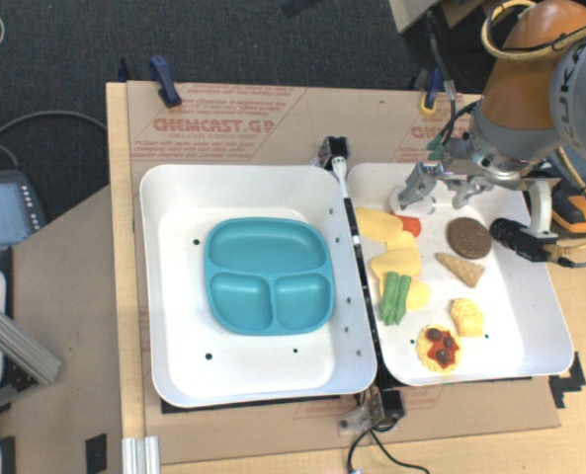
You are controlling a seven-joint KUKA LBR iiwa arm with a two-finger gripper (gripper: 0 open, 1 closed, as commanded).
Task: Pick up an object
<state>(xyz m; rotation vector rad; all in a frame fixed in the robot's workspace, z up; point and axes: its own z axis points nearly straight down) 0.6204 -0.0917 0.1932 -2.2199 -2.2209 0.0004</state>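
Your pincer (433,188) hovers over right bin's (540,349) far corner, fingers apart, nothing between; toy food clustered below, brown cookie (467,237) nearest.

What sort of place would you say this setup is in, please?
Probably a robotics lab set up for grasping trials. A robot arm reaches over two white bins clamped to a board, one holding a teal divided plate, the other toy food such as a green bean piece. Loose cables lie on the dark floor.

Grey arm (569,67) w/ orange band (glossy), yellow cable loop, silver metal fingers (418,188).
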